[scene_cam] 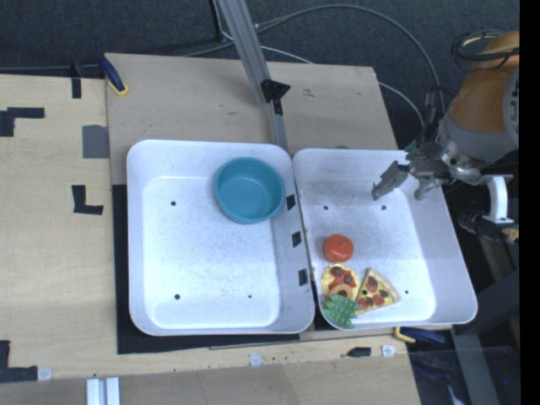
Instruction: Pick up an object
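Arm (485, 99): grey and orange, enters at the right edge of the frame, wrist over the upper right of the right bin
Gripper (403, 182): two dark fingers spread apart, one toward the bin centre, one nearer the right rim; open, nothing between them
Right bin (439, 226): white, shallow, right half of the frame; holds all the small items
Tomato (339, 247): round, red-orange, low and smooth; lies left of centre in the right bin, standing free of the other pieces
Key relation: tomato lies down and to the left of the gripper in the frame, well apart; no long axis to align with, so any finger angle should serve
Pizza slice (376, 288): yellow wedge with red dots, lower part of the right bin, point toward the upper left; flat, likely hard to get fingers under
Round piece (338, 280): yellow and red disc just left of the slice, touching or nearly so
Green piece (342, 310): leafy shape at the lower left corner of the right bin, against the round piece
Left bin (160, 251): white, left of centre
Bowl (248, 190): blue, upright, upper right of the left bin; farthest from the gripper
Pole (250, 49): grey, slants from the top of the frame to the gap between the bins
Judgement: nothing picked yet; tomato looks the nearest and cleanest target, with the cluster below it crowded
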Tool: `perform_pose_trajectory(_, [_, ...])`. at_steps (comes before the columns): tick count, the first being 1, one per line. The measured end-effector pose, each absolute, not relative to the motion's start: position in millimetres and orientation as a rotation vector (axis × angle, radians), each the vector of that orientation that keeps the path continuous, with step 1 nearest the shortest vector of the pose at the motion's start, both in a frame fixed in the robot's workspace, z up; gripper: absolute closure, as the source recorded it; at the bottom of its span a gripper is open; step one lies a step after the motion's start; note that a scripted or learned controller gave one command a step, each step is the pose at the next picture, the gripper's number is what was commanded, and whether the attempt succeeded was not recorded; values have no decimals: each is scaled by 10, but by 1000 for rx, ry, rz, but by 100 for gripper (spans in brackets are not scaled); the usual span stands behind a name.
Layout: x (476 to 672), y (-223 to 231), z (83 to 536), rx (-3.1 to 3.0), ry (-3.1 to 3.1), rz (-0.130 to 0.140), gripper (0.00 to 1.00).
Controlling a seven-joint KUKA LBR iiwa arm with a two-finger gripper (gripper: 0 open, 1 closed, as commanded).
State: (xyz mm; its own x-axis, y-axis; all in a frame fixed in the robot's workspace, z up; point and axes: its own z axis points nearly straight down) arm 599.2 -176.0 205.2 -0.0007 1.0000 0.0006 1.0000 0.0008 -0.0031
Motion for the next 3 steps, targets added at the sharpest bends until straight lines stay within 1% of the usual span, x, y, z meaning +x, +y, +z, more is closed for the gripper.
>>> perform_pose_trajectory(1, [6040, -1778, 1452, -2219, -2221, 2, 0])
perform_pose_trajectory(2, [6032, -1771, 928, -2219, -2221, 3, 0])
perform_pose_trajectory(3, [6039, -1770, 1045, -2219, -2222, 1, 100])
